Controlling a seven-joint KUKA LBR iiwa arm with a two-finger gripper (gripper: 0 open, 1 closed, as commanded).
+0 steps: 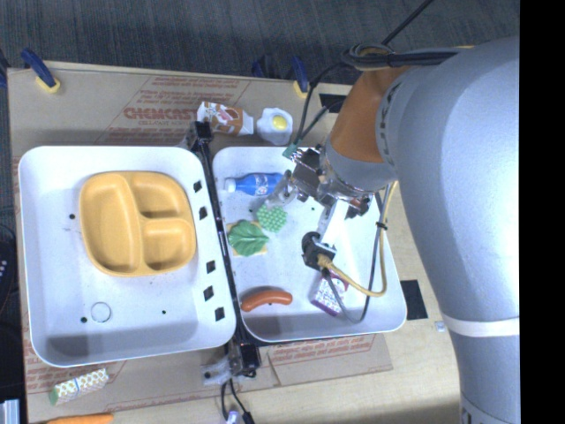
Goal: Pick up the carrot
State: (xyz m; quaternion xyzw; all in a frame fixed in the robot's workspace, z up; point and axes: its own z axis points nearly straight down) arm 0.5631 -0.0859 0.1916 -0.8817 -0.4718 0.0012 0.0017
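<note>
Bare floor rings the carrot (266, 299); bin wall (300, 332) just beside.

I see the carrot (266, 299) lying flat in the right bin (371, 321), close to its front wall and toward its left side. It is orange-red, long and thin, with rounded ends and a slight bend. Nothing is touching it.

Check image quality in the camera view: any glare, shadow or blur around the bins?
Camera view: even, soft light; right bin floor bright, near washed out; left bin shadowed along its near wall; arm large and soft-edged up close; sausage and yellow tray reasonably sharp.
</note>
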